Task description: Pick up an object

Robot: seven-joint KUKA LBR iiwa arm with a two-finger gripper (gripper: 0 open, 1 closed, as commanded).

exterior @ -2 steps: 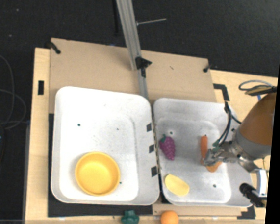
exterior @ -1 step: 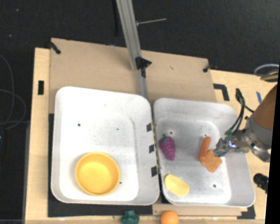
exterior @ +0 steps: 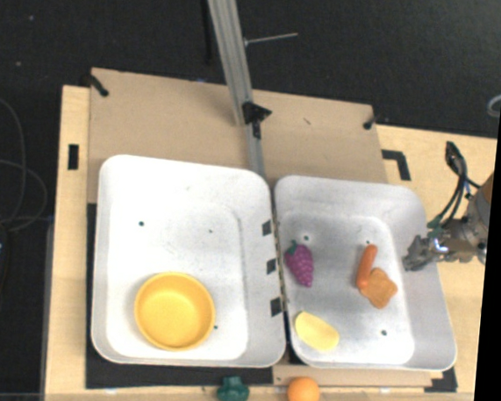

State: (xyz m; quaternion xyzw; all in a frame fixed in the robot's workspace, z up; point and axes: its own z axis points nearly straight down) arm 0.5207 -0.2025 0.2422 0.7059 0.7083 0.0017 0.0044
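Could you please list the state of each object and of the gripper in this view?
yellow bowl: upright in the left bin.
purple grapes: lying in the right bin.
carrot: lying, touching the orange piece.
yellow piece: lying flat.
orange ball: on the bench, outside the bins.
green toy: on the bench.
gripper: at the right bin's right rim, holding nothing visible.

1. Arm: enters at the right edge of the camera view at mid-height; little of its body is visible, apart from dark cables looping above the wrist.
2. Wrist: a compact grey metallic block, held low and directed leftward.
3. Hand: the leftmost part of the assembly, small and grey; its detail is too small to resolve.
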